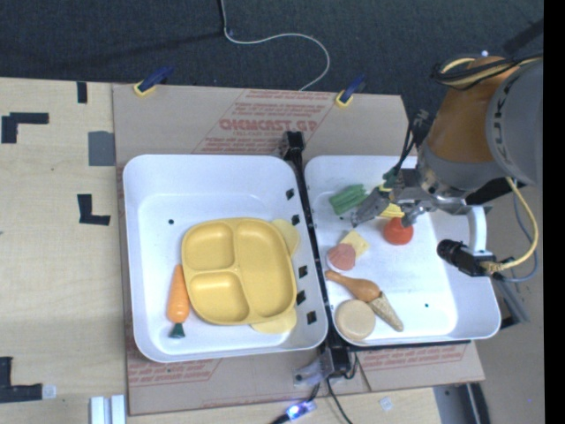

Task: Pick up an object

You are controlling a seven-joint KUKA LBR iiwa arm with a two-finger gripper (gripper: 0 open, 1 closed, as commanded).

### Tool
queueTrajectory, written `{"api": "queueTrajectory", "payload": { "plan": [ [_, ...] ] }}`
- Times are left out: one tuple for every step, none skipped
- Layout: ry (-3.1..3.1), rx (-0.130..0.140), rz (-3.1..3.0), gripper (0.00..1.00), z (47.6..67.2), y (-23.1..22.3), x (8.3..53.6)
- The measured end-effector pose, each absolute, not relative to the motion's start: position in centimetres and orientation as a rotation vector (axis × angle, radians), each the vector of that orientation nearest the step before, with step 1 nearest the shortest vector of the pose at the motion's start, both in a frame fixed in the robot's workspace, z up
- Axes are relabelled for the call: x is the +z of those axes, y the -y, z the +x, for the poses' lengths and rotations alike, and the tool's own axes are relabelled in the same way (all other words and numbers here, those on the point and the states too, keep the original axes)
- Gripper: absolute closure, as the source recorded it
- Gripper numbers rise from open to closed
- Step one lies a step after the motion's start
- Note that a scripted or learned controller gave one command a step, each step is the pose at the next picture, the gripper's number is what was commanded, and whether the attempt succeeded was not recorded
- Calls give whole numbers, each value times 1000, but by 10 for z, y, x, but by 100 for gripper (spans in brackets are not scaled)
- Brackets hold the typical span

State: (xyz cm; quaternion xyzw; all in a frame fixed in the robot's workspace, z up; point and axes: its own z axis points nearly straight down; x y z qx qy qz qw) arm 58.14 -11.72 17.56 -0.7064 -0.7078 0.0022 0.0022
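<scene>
Right bin (459,321) taken as landmark: shallow, white, rim touching the left bin (141,237) along a black divider strip down the middle. Above its upper right corner, grey arm with orange band (463,122), reaching in from the right. Gripper (381,203) low over the upper middle of this bin, dark fingers spread a little with nothing visible between them, tips pointing left toward a green piece (347,197) just beside them, near the upper left rim. Immediately right of the fingertips, a red piece (398,231), partly under the wrist. Further down toward the divider side: yellow wedge (355,241), pink round piece (342,256), brown drumstick shape (353,283), round tan biscuit (356,320) against the lower rim, cone (387,312) beside it. Bare white floor across the right half and lower right corner of the bin, well apart from all pieces. Beyond the divider, yellow divided plate (238,268) filling much of the left bin, orange carrot (177,297) along its far side near the outer wall. Black cable (274,38) looping above both bins.
</scene>
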Motion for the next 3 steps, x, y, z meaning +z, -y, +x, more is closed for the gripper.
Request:
{"api": "queueTrajectory", "payload": {
  "plan": [
    [2219,8,-2217,0,578,121,112],
    [2222,3,-2218,0,577,120,83],
    [2230,-6,-2223,100,581,121,99]
  ]
}}
